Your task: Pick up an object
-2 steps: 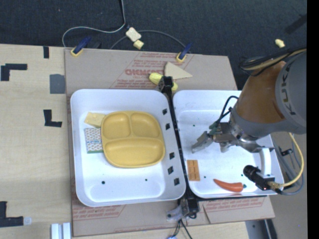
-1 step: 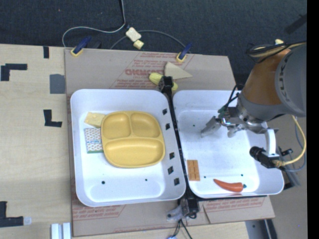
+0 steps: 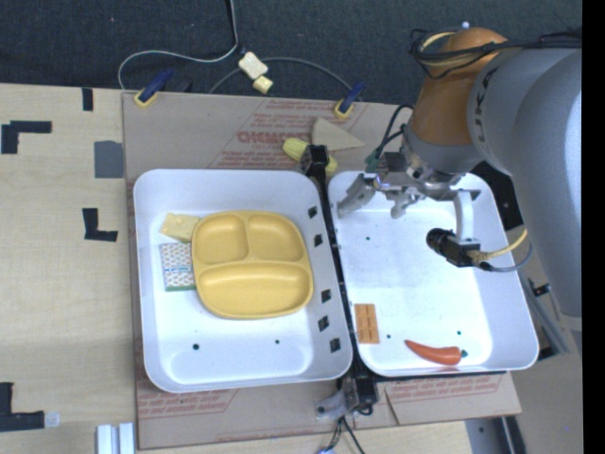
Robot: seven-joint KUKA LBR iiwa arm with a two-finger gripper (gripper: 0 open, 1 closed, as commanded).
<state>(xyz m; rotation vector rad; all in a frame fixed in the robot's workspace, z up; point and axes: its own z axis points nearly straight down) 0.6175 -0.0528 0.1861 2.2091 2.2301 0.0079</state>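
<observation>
My gripper (image 3: 376, 200) hangs over the back left part of the right bin (image 3: 510, 291). Its two fingers stand apart and open, with nothing between them. A red chili pepper (image 3: 434, 352) lies near the front edge of the right bin, and a small orange card (image 3: 366, 323) lies at that bin's front left. In the left bin (image 3: 151, 253) rests a yellow divided plate (image 3: 252, 264). Beside the plate's left edge sit a patterned sponge block (image 3: 176, 266) and a pale yellow piece (image 3: 178, 225).
A black divider with clips (image 3: 327, 253) runs between the two bins. The arm's grey body and orange band (image 3: 454, 102) fill the back right. A black cylinder on a cable (image 3: 452, 246) hangs over the right bin. Cables and clamps (image 3: 253, 72) lie behind the bins on cardboard.
</observation>
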